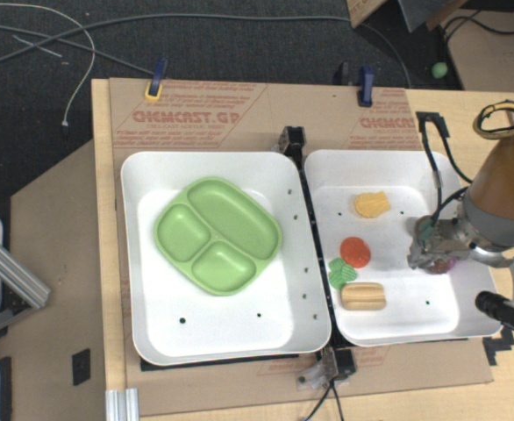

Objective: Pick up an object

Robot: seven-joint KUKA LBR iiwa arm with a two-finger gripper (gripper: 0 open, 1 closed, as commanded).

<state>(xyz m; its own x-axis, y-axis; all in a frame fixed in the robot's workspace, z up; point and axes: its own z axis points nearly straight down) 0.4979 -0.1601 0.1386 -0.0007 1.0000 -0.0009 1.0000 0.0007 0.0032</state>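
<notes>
Scanning from the left edge: dark carpet with thin grey cables (pixel 38 33) looping across it, and a ribbed metal rail (pixel 7 270) lying at a slant just off the bench. Brown cardboard sheet with red printed lettering (pixel 187 112) covers the bench top, pinned at its far edge by two blue spring clamps (pixel 157 77), one toward the left and one toward the right (pixel 366 86). Left shallow white plastic bin (pixel 152 323) holds a pale green three-compartment plastic plate (pixel 217 233), lying flat and turned at an angle, in the bin's far half. Black clip (pixel 291 139) sits at the far end of the seam where the two bins meet. Right shallow white plastic bin (pixel 389 169) carries four small items, all in its left half: a yellow lumpy toy food piece (pixel 372 204) farthest back; a red round toy tomato-like piece (pixel 355 251) nearer; a green leafy toy piece (pixel 340 274) just beside and touching the red one at its near-left; a tan bun-shaped toy piece (pixel 363 296) nearest, just beside the green one. Two-finger gripper (pixel 431 253) is low over the right part of this bin, apart from all four items, the red one being the closest. Something purplish shows at the fingertips, too blurred to identify; cannot tell whether the fingers are open or closed. Grey arm with orange band (pixel 507 191) comes in from the right edge, black cables (pixel 437 160) trailing along the bin's far right corner.
</notes>
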